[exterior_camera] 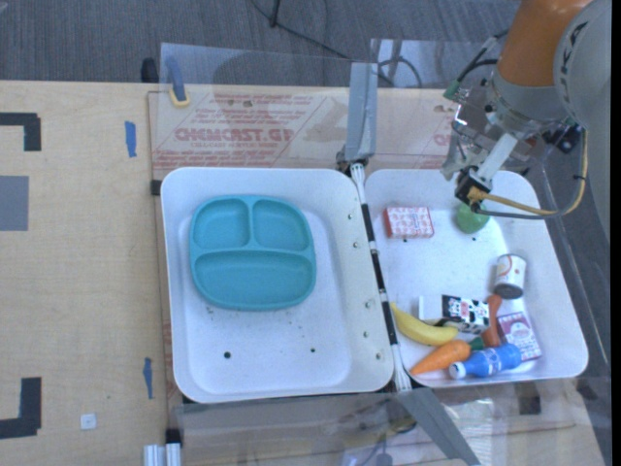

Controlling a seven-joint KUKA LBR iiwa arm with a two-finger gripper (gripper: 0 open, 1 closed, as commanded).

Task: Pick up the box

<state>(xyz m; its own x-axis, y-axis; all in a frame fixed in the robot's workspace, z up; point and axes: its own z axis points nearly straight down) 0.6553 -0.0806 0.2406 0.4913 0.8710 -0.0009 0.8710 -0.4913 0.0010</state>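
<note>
Robot arm (558,42) reaches over the far end of the right bin (437,270), its end effector (466,168) hanging high above the white floor. Whether the end effector is spread or drawn together cannot be told from this angle.

The box (408,222), a small red-and-white packet, lies flat just beside the end effector, on the side toward the left bin (291,348) and a little nearer the camera. It touches nothing, with bare floor on every side, which should leave room for a clean approach from above.

A green round item (473,218) sits almost directly beneath the end effector, near the box but apart from it. By that position the arm looks lined up on the wrong target, or not yet lined up at all, and the pick appears not to have begun.

Well away from the end effector, at the bin's near corner, a banana (424,326), a carrot (441,357), a blue bottle (490,362) and a can (508,275) crowd together. A teal divided plate (252,252) rests in the left bin on the wooden surface (78,260).
</note>
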